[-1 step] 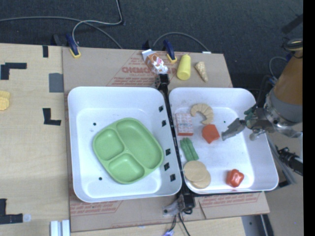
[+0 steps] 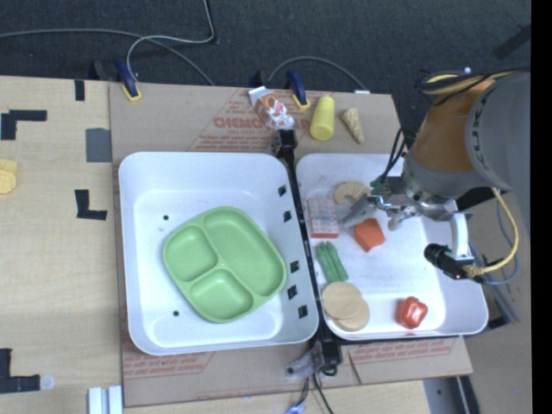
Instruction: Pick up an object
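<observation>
Two shallow white bins are seen side by side on the tabletop [image 2: 52,231]. In the left bin [image 2: 142,188] a green divided plate [image 2: 224,263] is lying, with three compartments, turned at a slant. The right bin [image 2: 457,317] carries several small things: an orange block [image 2: 369,235] near the middle, a tan crescent-shaped piece [image 2: 350,191] toward the far side, a flat packet with red print [image 2: 323,216] by the left wall, a green oblong piece [image 2: 330,261] nearer, two round tan discs [image 2: 345,305] overlapping at the near left corner, and a red pepper-like toy [image 2: 411,312] at the near right. The arm [image 2: 470,136], grey with an orange band, is reaching in from the right and is lowered over the right bin. The gripper [image 2: 379,210] is placed just above the orange block, between it and the tan crescent piece; its metal fingers [image 2: 355,215] are seen spread apart, and nothing is held between them. The orange block lies just at the near side of the fingertips; whether it is touched cannot be told. Beyond the far edge of the bins, on the cardboard sheet [image 2: 233,123], a yellow bottle-like thing [image 2: 322,117], a tan cone-shaped thing [image 2: 353,124] and a small printed carton [image 2: 269,104] are lying. Cables are running over the dark floor at the far side.
</observation>
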